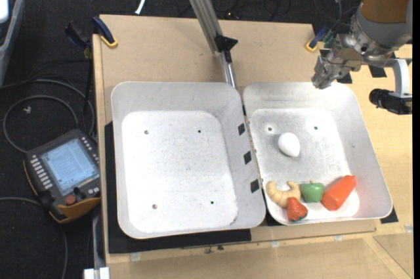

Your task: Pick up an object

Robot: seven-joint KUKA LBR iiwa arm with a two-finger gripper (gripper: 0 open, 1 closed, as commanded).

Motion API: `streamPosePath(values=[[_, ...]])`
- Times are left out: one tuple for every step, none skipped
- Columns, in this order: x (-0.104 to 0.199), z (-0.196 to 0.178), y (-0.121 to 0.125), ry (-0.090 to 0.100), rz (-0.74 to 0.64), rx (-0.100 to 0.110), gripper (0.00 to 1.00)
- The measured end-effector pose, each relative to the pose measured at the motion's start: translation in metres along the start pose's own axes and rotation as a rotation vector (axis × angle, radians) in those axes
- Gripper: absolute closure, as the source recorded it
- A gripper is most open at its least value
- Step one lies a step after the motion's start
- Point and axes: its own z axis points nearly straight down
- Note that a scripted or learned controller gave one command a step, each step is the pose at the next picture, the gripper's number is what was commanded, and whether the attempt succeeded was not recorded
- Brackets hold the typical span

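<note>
Down at the front edge of the right bin (367, 140) lies a little row of toy food: a curly tan croissant (282, 192), a red strawberry (296, 208), a green pepper (313, 191) and an orange carrot (338, 192). They sit close together, some touching. A white egg (289, 144) rests alone near the middle of the same bin. The left bin (131, 107) has its bare white floor showing.

The pincer (323, 79) hangs over the far rim of the right bin, well apart from all the food. Nothing sits in it — I cannot tell if it is open or closed (it is small and blurry here).

So the job has hardly begun, I think — a thing must be chosen, reached, gripped and lifted.

No words or labels can be read on the worktop (170, 48) or on the things.
</note>
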Motion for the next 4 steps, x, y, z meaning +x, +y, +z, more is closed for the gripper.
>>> streamPosePath(values=[[0.039, 0.012, -0.021, 0.000, 0.000, 0.002, 1.00], [0.093, 0.015, -0.050, 0.001, -0.001, 0.003, 1.00], [0.147, 0.012, -0.070, 0.001, -0.002, 0.002, 1.00], [0.189, 0.031, -0.086, 0.000, -0.001, 0.004, 1.00]])
